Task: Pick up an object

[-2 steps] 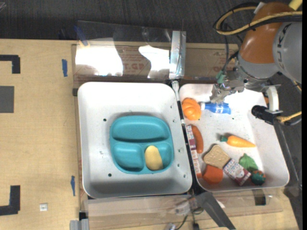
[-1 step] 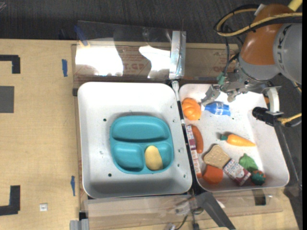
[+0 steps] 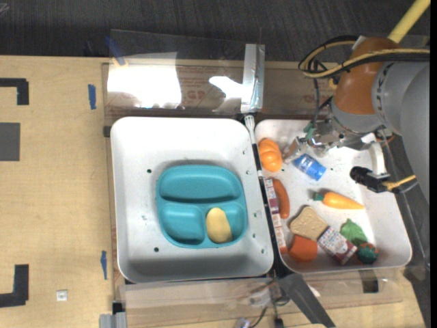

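my gripper (image 3: 315, 139) hung low over the right bin (image 3: 392, 241), up near its twelve o'clock rim, and from this slant i could not tell how it was set. right at its five o'clock, just beside it, lay a small blue bottle (image 3: 309, 166); i could not tell whether i touched it. at nine o'clock from me sat an orange fruit (image 3: 270, 154) against the wall between the bins, with a red packet (image 3: 276, 200) below it along that same wall. a carrot (image 3: 340, 199) lay mid-bin, a slice of toast (image 3: 308, 222) at its seven o'clock, and a green toy (image 3: 356, 232) down toward five o'clock. over in the left bin (image 3: 130, 183), a teal divided tray (image 3: 198, 186) held a yellow lemon (image 3: 218, 224) in its five o'clock compartment.
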Tool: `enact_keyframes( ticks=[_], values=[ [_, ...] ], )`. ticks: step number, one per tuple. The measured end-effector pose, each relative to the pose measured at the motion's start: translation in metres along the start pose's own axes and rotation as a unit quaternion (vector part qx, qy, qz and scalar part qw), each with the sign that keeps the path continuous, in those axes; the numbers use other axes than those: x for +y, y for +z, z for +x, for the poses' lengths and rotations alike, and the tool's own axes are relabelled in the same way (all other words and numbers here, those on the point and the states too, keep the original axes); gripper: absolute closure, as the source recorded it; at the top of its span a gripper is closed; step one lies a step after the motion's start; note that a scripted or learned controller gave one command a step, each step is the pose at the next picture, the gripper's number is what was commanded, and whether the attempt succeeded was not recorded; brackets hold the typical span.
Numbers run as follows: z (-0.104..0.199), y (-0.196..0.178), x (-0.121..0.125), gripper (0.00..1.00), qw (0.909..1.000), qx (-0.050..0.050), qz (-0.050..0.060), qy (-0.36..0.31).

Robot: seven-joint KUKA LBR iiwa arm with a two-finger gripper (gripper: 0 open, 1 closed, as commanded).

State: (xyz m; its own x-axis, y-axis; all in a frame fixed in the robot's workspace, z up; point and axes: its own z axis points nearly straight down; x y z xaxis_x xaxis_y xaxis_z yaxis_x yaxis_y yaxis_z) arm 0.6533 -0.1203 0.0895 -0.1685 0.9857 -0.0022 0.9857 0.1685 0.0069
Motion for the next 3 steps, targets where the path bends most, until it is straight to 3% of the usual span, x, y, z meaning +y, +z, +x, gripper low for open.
enact_keyframes(
  ticks=[1, 2, 3],
  values=[
    [0.019, 0.002, -0.032, 0.00, 0.9996, 0.000, 0.002, 0.030],
    [0.019, -0.011, -0.030, 1.00, 0.9995, -0.001, -0.002, 0.030],
    [0.035, -0.088, 0.014, 1.00, 0.9891, 0.003, 0.018, 0.146]
  ],
)
